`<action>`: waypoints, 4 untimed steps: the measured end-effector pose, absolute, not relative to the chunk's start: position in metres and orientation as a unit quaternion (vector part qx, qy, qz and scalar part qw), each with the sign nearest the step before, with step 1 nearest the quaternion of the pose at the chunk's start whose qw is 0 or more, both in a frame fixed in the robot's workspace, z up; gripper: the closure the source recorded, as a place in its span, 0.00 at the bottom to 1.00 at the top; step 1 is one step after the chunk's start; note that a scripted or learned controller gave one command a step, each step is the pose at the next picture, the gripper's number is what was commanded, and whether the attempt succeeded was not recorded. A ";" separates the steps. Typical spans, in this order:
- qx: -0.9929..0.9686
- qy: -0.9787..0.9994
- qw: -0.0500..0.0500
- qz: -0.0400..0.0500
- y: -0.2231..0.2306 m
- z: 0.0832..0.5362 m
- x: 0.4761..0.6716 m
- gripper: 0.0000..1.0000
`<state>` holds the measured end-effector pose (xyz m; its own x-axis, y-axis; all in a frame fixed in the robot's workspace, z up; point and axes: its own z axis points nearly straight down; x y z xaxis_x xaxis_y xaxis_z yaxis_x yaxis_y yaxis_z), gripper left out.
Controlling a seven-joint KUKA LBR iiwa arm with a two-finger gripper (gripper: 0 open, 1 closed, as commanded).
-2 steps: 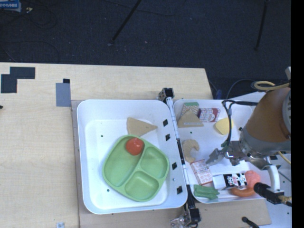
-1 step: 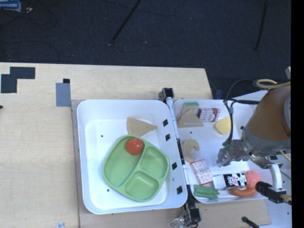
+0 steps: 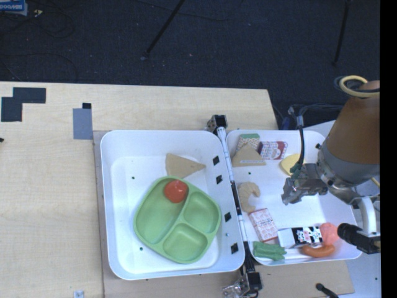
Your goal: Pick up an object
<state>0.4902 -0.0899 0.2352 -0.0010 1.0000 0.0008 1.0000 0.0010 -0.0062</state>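
Note:
My gripper (image 3: pixel 296 190) hangs over the middle of the right bin (image 3: pixel 273 179), below the grey arm with its orange band (image 3: pixel 356 126). Nothing shows between its tips. Just left of it lies a tan bitten biscuit (image 3: pixel 249 194). A pink packet (image 3: pixel 263 223) lies in front of that. Along the bin's front edge are a green item (image 3: pixel 268 251), a black-and-white box (image 3: pixel 307 235) and an orange and pink toy (image 3: pixel 324 241). At the back sit a sandwich-like wedge (image 3: pixel 248 151), a red-and-white can (image 3: pixel 273 149) and a yellow piece (image 3: pixel 289 164).
The left bin (image 3: pixel 118 166) holds a green divided plate (image 3: pixel 186 228) with a red ball-like item (image 3: pixel 176 191) in one section, and a tan wedge (image 3: pixel 183 164) behind it. A divider with black clips (image 3: pixel 226 185) runs between the bins. Bare wooden bench (image 3: pixel 43 197) lies to the left.

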 end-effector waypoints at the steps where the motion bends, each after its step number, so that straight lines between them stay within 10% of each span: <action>1: -0.707 -0.707 0.003 0.002 -0.073 0.223 0.529 1.00; 2: -0.707 -0.707 0.003 0.002 -0.074 0.223 0.529 0.00; 3: -0.706 -0.708 0.002 0.002 -0.100 0.336 0.579 0.00; 4: -0.707 -0.707 0.004 0.003 -0.113 0.236 0.547 0.00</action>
